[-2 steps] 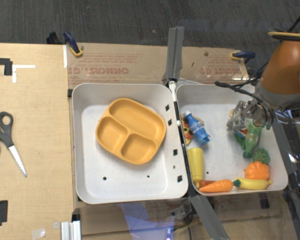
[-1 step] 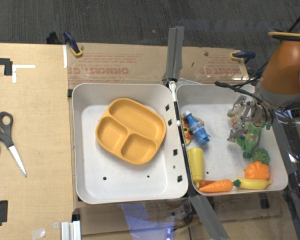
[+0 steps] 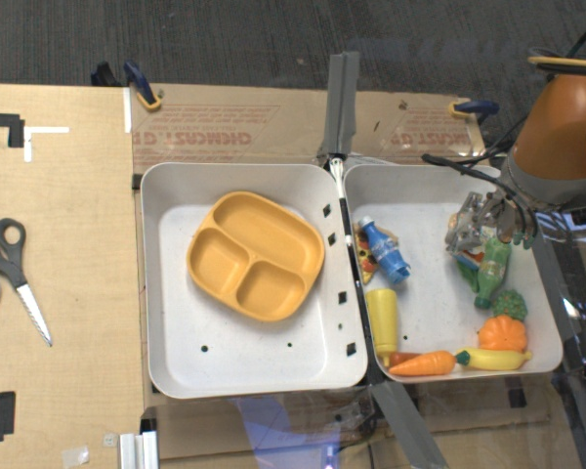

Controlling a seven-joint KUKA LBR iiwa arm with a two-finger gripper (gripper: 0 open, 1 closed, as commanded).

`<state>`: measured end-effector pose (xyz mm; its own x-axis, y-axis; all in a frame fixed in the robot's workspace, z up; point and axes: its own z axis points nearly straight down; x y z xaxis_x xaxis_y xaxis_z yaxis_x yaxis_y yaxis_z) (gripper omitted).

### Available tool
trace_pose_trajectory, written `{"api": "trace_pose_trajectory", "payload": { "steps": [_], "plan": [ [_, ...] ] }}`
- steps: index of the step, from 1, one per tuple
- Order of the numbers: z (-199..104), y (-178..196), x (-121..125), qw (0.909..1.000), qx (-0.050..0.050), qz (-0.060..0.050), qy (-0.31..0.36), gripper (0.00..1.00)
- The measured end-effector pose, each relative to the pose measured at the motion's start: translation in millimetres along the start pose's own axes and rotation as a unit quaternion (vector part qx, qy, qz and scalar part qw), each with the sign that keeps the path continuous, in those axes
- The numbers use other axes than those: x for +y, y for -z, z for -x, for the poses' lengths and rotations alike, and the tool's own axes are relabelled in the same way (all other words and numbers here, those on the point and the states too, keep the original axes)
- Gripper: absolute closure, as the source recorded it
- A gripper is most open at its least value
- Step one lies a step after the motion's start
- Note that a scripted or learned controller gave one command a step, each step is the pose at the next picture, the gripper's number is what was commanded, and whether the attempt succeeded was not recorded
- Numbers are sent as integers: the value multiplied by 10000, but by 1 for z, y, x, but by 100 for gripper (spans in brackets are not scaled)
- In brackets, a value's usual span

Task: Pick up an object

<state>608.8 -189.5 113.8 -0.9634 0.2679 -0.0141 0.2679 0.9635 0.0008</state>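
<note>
Bins: two white; left bin (image 3: 166,291), right bin (image 3: 430,306).
Plate: one yellow three-compartment plate (image 3: 256,255), in the left bin.
Arm: one; gripper (image 3: 481,225) over the right bin's far right; jaw state cannot be told.
Right bin contents: one green bottle (image 3: 490,274) beneath the gripper, one blue bottle (image 3: 385,254), one yellow bottle (image 3: 382,320), one carrot (image 3: 425,363), one banana (image 3: 496,360), one orange pumpkin (image 3: 502,333), one broccoli (image 3: 509,303).
Bench: one pair of scissors (image 3: 15,274), left.

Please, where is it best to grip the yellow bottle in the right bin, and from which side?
Probably from above, around the middle of the yellow bottle: it lies flat, lengthwise along the bin's left wall. Closing across its narrow width looks best, though that wall sits close.
</note>
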Motion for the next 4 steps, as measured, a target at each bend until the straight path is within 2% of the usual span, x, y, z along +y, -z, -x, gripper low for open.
{"api": "trace_pose_trajectory", "payload": {
  "steps": [1,2,3,4],
  "plan": [
    [0,0,0,10000,1,1,1,0],
    [-1,-20,-11,9993,41,-1,-380,0],
    [0,-9,-10,9993,15,-1,-365,100],
    [18,74,49,9972,40,-2,-746,100]
  ]
}}
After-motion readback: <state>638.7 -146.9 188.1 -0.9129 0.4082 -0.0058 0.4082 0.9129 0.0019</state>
